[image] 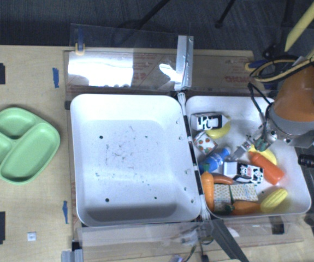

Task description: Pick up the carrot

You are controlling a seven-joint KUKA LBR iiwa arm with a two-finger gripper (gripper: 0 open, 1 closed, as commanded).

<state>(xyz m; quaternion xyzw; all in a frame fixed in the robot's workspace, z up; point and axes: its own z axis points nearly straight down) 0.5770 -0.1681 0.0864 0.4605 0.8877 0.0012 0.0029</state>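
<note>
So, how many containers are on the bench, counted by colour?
White: 2, the left bin and the right bin
Green: 1, the divided plate
Total: 3

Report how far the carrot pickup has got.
Done: the arm has reached over the right bin. In hand: nothing visibly gripped; the gripper hovers beside the carrot, which lies among the other toys. Left: closing on the carrot and lifting it out.
</note>
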